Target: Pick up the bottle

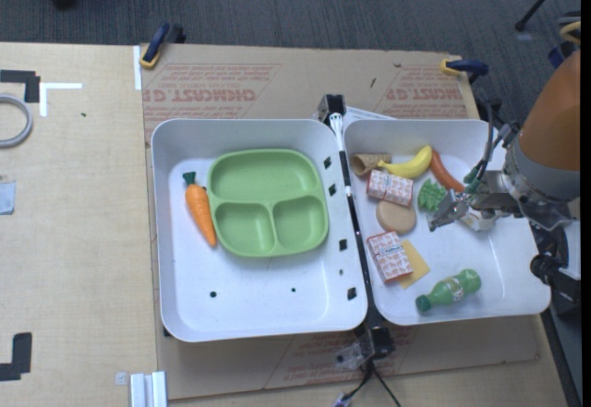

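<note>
Pick not started from where I sit: small green plastic bottle (450,290) lies on its side at 5 o'clock in the right white bin (517,304), my gripper (447,211) fingers apart, nothing between them, hovering near 12 o'clock of it.

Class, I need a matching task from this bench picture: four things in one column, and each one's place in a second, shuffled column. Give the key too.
Things
1. carrot
2. bottle
3. banana
4. green tray

Places
A. near the front wall of the right bin, lying on its side
B. middle of the left bin
C. left bin, beside the tray's left edge
D. toward the back of the right bin

Pairs: 1-C, 2-A, 3-D, 4-B
</note>
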Action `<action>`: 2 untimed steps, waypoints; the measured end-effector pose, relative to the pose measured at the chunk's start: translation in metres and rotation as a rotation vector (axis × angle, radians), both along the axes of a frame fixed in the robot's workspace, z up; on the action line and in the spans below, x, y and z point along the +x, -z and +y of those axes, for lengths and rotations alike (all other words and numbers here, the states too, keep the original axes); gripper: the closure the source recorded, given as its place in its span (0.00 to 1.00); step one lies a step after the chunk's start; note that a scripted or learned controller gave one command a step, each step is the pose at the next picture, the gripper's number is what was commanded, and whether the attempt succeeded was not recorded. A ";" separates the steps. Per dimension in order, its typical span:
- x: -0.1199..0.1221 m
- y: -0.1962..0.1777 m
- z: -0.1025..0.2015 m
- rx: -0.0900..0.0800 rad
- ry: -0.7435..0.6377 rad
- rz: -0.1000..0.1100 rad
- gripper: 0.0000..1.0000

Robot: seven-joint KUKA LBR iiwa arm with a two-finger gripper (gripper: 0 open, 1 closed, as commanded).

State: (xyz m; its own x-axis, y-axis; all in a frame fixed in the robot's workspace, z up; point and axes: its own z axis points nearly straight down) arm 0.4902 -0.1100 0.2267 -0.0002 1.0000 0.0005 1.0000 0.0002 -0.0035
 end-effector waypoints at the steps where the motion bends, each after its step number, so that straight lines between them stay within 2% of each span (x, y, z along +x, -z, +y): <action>1: 0.001 -0.010 0.000 0.000 0.001 -0.001 1.00; 2: -0.011 -0.056 0.078 -0.001 -0.304 -0.006 1.00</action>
